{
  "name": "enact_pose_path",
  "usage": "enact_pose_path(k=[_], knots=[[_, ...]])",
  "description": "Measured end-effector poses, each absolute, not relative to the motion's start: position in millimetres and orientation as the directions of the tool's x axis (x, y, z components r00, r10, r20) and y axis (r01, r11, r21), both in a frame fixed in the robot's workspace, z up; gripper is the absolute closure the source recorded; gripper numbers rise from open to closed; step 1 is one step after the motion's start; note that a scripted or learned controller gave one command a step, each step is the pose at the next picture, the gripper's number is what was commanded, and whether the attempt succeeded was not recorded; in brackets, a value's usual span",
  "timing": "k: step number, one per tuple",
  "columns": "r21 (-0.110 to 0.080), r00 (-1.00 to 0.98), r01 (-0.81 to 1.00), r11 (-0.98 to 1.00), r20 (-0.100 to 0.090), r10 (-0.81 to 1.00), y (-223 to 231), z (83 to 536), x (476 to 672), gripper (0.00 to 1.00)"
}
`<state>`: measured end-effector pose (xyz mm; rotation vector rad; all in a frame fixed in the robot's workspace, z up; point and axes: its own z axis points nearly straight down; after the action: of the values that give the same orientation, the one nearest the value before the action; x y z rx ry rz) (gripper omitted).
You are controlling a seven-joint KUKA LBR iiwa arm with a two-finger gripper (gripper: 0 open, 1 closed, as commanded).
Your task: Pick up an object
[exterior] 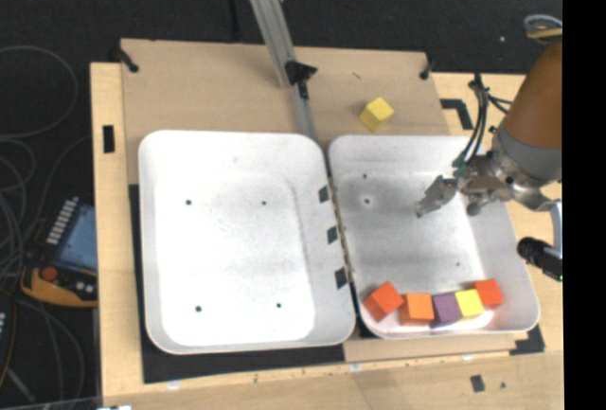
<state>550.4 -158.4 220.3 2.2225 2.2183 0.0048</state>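
Five small blocks line the near wall of the right bin, the part of the scene closest to the camera: a red-orange block at the left end, tilted and slightly apart from the others, then an orange block, a purple block, a yellow block and another red-orange block at the right end, these four touching in a row. Farther back in the same bin, the gripper hangs above the bare, scuffed floor, well apart from the row of blocks; its fingers are spread slightly and nothing sits between them. Behind it the grey wrist and orange band of the arm reach in from the right. Outside the bins, a lone yellow cube rests on the brown bench top just beyond the right bin's far edge. To the left lies the left bin, touching its neighbour along the centre seam. A slanted metal rail crosses the bench's far edge.
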Motion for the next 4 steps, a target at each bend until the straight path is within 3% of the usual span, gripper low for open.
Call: enact_pose_path(k=[1, 2, 3, 4], knots=[[0.003, 0.003, 1.0, -0.003, -0.004, 1.0, -143.0, 95.4, 552.9, 0.0], [0.01, 0.002, 1.0, -0.002, -0.005, 1.0, -212.0, 229.3, 553.6, 0.0], [-0.005, -0.003, 1.0, 0.003, 0.0, 1.0, -176.1, 100.6, 566.2, 0.0], [0.01, 0.001, 1.0, -0.001, -0.005, 1.0, -214.5, 188.9, 571.5, 0.0]])
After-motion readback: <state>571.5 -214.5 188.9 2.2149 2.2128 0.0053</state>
